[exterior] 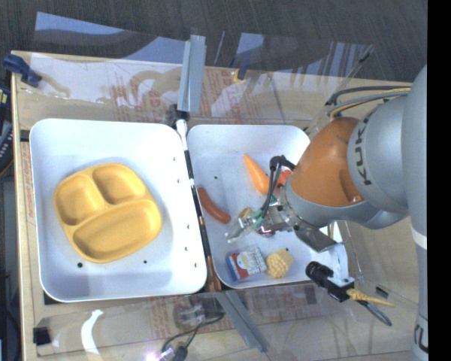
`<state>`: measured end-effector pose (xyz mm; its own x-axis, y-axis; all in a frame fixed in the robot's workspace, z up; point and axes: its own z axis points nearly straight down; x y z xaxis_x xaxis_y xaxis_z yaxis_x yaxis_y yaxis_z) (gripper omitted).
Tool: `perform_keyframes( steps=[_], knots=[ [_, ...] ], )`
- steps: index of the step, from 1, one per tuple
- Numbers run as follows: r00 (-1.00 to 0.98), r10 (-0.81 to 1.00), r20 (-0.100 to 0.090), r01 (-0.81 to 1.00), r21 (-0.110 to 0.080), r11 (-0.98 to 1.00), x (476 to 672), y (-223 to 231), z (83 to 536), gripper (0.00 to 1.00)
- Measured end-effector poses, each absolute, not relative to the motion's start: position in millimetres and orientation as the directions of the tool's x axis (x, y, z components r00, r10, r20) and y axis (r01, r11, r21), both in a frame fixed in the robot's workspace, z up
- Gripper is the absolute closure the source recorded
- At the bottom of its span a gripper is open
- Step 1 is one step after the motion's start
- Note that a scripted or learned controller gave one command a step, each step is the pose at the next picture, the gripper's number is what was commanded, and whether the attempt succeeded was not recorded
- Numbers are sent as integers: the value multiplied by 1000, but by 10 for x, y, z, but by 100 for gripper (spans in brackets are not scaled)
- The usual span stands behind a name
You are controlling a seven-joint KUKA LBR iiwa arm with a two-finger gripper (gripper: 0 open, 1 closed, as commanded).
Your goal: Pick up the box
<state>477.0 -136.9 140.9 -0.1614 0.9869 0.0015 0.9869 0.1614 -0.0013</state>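
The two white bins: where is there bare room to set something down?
Left bin: bare floor rings the yellow divided plate, widest along the far and near rims. Right bin: its far-left corner, beyond the carrot and sausage, lies bare. Its near half is crowded by the box, corn piece and gripper.

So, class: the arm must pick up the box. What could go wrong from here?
1. The box lies right beside the corn piece, so a grasp may catch or push the corn.
2. The box sits close to the right bin's near wall, leaving little room to come down.
3. The gripper hangs nearer the sausage and could close there.
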Motion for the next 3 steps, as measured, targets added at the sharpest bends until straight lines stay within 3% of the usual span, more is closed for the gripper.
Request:
perform_keyframes(
  steps=[1, 2, 3],
  knots=[
    [-204, 979, -9, 979, 0, 204, 4762, -1153, 921, 0],
    [28, 1000, 0, 1000, -1, -28, 4762, -1236, 918, 0],
    [-60, 998, 2, 998, -2, 60, 5496, -1313, 916, 0]
  ],
)
